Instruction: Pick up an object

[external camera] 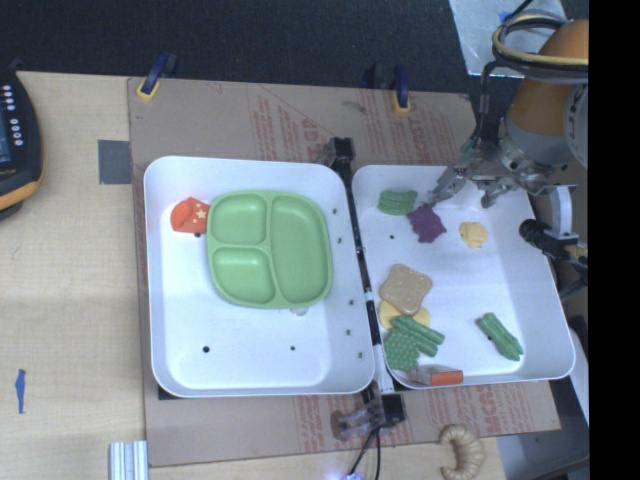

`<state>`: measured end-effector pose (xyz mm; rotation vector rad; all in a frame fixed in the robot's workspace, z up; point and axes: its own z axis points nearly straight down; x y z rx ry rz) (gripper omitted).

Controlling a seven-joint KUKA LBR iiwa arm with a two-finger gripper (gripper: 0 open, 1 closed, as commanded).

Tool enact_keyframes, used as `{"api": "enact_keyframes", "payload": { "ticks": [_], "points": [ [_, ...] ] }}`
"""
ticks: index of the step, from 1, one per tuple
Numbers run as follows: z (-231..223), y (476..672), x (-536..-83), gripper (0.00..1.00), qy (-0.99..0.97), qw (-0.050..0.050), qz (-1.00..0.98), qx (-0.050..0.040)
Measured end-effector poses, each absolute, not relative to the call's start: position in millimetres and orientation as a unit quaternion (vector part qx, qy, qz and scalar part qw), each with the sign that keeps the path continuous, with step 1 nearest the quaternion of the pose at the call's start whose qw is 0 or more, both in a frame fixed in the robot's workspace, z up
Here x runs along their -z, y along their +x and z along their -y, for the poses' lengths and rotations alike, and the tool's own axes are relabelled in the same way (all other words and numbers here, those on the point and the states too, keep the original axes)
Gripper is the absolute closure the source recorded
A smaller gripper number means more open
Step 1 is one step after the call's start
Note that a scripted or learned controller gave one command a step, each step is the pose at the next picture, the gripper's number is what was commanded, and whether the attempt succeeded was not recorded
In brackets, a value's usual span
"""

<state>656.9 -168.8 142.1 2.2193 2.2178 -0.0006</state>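
My gripper (467,190) hangs over the far edge of the right bin (540,298), open, with nothing between its fingers. Its left fingertip (445,186) is just above and right of a purple toy (427,224). A green toy (397,202) lies left of that, and a small yellow piece (473,234) sits below the gripper. Nearer the front are a tan bread slice (405,288), a bunch of green beans (410,340), a green pickle (499,335) and a small orange piece (441,376).
The left bin (180,338) holds a green divided plate (270,248) and a red toy (188,215) at its far left. A black handset (15,138) lies at the bench's left edge. A tan curled item (462,450) lies in front of the bins.
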Motion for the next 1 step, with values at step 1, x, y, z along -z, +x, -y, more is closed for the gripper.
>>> {"api": "enact_keyframes", "payload": {
  "ticks": [1],
  "points": [
    [135.8, 570.9, -88.5, 0.00, 0.707, -0.006, -0.708, 0.0039]
  ]
}}
